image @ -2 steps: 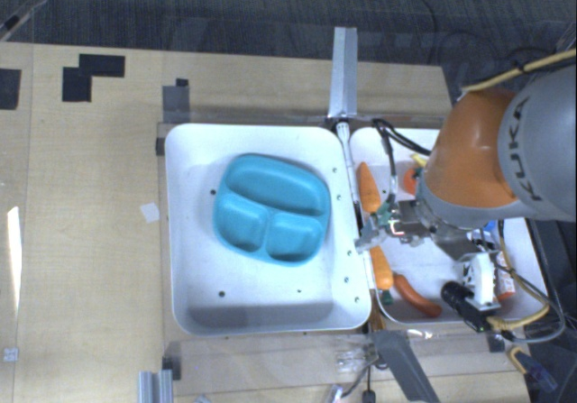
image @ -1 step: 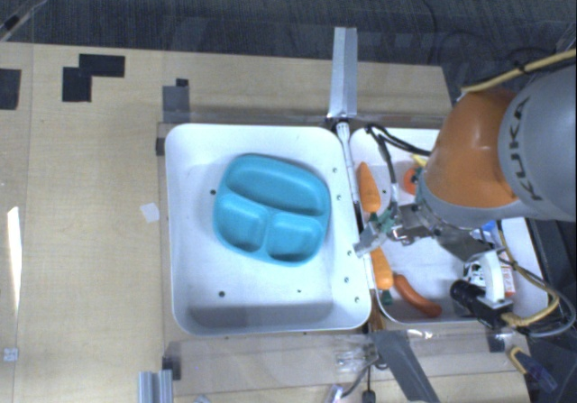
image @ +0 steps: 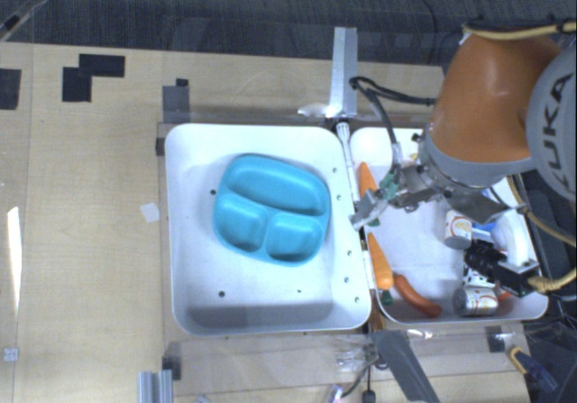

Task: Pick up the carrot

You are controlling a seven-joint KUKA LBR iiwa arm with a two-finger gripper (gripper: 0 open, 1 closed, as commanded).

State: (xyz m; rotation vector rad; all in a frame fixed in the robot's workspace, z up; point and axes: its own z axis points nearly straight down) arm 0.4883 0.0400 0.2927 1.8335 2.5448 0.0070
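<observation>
The carrot (image: 380, 266) is long and orange and lies along the left wall of the right bin (image: 424, 248). Its upper end (image: 364, 179) pokes out beyond my gripper (image: 367, 210), which sits low over the carrot's middle and hides that part. From the right, the grey arm with its orange band (image: 491, 95) reaches over the right bin. Whether the carrot is gripped is hidden by the tool.
A blue divided plate (image: 270, 207) lies in the left bin (image: 194, 302). In the right bin, a reddish-brown sausage-shaped thing (image: 417, 296) lies at the front, with a small can (image: 478, 303) and a white bottle (image: 478, 230) to the right.
</observation>
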